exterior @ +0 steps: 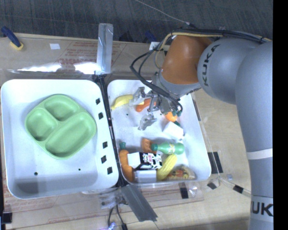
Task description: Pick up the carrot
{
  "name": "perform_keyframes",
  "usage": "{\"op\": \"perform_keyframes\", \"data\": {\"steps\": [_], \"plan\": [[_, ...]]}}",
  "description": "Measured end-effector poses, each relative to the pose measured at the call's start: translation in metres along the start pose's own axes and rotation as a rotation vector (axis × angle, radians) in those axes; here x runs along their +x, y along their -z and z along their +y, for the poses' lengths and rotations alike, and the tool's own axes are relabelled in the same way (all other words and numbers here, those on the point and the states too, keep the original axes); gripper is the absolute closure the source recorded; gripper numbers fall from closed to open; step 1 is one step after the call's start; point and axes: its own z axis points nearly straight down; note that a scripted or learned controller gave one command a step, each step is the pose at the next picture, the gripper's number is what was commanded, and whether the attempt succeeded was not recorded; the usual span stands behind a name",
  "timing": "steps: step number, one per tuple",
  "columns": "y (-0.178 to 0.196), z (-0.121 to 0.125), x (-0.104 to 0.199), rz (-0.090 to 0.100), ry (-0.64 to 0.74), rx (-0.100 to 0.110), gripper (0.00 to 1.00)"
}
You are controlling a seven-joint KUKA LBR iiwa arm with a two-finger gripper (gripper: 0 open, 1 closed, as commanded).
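Seen from above: two-finger metal gripper (pixel 149 110) hanging low over the upper part of the right white bin (pixel 198 128), whether apart or together impossible to tell. Small orange carrot (pixel 142 106) lying just beside those fingers, near a yellow banana (pixel 121 100). Green three-compartment plate (pixel 61 125) in the left white bin (pixel 9 133).

1. One fixed camera sits above the bench (pixel 221 123) and looks down at a slant.
2. It takes in both white bins: the left bin (pixel 19 143) and the right bin (pixel 194 133) lie side by side mid-frame.
3. The arm (pixel 240 66) enters from the right, close to the lens.
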Motion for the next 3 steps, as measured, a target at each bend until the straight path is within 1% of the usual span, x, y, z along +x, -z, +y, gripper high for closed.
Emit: {"op": "perform_keyframes", "data": {"steps": [1,2,3], "plan": [[0.062,-0.086,0.014,-0.01,-0.05,0.007,0.0],[-0.013,-0.082,0.01,0.001,-0.107,-0.001,0.0],[0.002,-0.082,0.007,-0.008,-0.104,0.003,1.0]]}}
